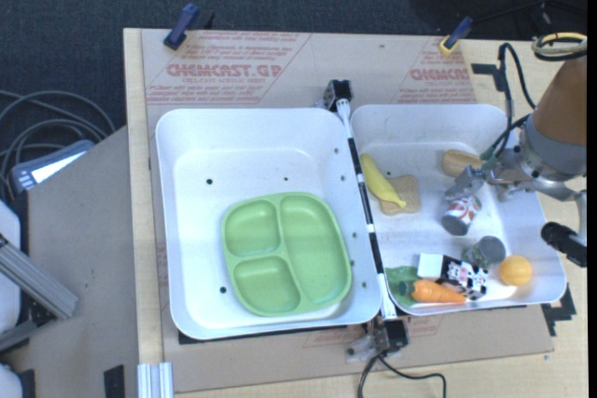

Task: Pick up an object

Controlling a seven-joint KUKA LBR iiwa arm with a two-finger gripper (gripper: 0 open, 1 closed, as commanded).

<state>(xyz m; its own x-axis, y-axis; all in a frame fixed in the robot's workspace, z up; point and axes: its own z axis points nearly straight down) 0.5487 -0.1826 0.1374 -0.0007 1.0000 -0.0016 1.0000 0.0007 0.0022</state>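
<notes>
Carrot [437,293] sits at front of right bin [424,121], w/ cow toy [466,276], grey lump [485,250] & orange ball [515,271] nearby. We see gripper [466,191] over a can [460,212]; can't tell its state. Banana [381,181] lies by divider. Green tray [280,253] fills left bin [187,154].

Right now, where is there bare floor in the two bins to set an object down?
Left bin: bare floor along the back and left of the green tray. Right bin: bare back strip behind the banana. Crowded: its front, around the carrot and orange.
</notes>
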